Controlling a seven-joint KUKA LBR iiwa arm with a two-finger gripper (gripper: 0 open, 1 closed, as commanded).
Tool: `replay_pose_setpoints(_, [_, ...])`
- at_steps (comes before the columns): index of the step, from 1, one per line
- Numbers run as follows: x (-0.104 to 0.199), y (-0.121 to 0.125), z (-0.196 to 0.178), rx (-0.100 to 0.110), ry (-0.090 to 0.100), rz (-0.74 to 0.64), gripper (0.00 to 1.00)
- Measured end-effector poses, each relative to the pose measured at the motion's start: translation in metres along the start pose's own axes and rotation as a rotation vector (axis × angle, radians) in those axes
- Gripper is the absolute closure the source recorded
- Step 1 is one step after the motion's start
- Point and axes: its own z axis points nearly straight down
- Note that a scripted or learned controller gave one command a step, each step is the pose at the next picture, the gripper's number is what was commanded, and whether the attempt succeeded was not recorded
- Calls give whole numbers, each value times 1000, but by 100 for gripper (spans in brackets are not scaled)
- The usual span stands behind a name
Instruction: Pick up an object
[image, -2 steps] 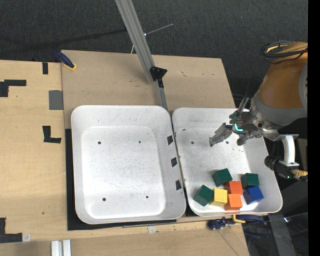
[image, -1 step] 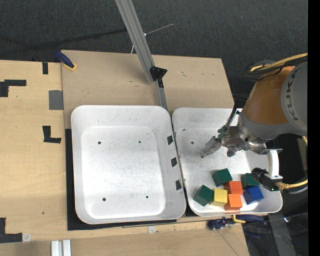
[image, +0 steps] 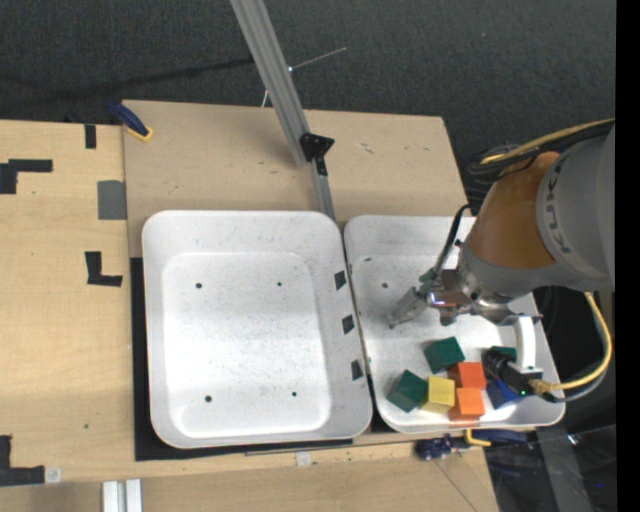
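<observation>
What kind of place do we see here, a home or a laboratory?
Most likely a robotics laboratory: a grey and orange arm reaches over two white bins on a plywood bench, with coloured blocks as test objects.

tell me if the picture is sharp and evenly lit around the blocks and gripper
Camera view: soft overall; the gripper is blurred against the right bin, the blocks keep distinct colours but fuzzy edges, light is even with faint shadows, no strong glare.

white bins (image: 160, 300), green, yellow, orange, perhaps blue blocks (image: 445, 380)
</observation>
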Motion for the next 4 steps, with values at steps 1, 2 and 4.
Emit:
replay_pose_setpoints(1, [0, -1, 49, -3, -1, 0, 0])
replay_pose_setpoints(2, [2, -1, 38, -3, 1, -1, 100])
replay_pose_setpoints(4, [-1, 0, -82, -13, -1, -1, 100])
